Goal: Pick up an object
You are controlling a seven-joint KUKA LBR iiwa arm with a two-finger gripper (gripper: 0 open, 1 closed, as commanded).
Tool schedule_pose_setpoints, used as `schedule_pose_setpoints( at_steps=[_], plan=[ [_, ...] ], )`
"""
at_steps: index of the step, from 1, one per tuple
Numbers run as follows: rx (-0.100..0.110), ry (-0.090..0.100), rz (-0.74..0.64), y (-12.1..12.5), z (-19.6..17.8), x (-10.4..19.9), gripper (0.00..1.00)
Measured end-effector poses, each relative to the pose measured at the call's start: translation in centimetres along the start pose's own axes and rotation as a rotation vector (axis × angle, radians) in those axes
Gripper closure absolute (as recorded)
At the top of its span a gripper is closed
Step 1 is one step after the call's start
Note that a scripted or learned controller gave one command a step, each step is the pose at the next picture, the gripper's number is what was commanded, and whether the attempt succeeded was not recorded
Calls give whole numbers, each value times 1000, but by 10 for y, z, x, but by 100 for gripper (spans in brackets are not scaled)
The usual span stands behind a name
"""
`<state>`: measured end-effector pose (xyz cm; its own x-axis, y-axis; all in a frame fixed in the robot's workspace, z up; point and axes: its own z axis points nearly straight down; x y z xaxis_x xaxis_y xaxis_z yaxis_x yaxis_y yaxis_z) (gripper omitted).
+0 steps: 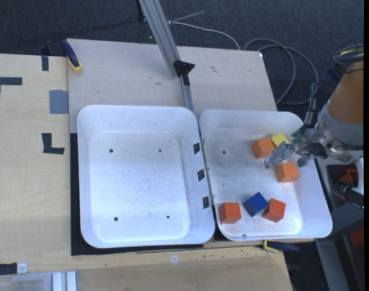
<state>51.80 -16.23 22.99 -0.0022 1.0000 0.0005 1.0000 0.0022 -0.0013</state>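
Two shallow white bins sit side by side on a pale bench over dark carpet, the left bin (136,174) bare of blocks and the right bin (233,132) scattered with small blocks. At the right edge, the grey arm with its orange band reaches in, its gripper (280,154) low over the upper right of that bin. Close around it lie an orange block (263,147), a yellow block (280,140) just behind it, and a second orange block (286,172) just below the fingertips. Along the near wall rest a red-orange block (229,211), a blue block (255,204) and another orange block (274,210), the last two touching. Nothing is visibly caught between the fingers, and at this slant their spread cannot be told. A clean pick likely means settling on one block, centring over it, and descending straight so neighbours are not nudged aside
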Motion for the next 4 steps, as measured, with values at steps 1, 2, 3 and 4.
schedule_pose_setpoints(
  at_steps=[1, 2, 3, 4],
  plan=[
    [2, -1, 2, -15, 141, 1, 0],
    [-4, -3, 0, 43, 138, -35, 0],
    [33, 4, 6, 81, 140, -19, 0],
    [117, 16, 27, 105, 143, -21, 0]
  ],
)
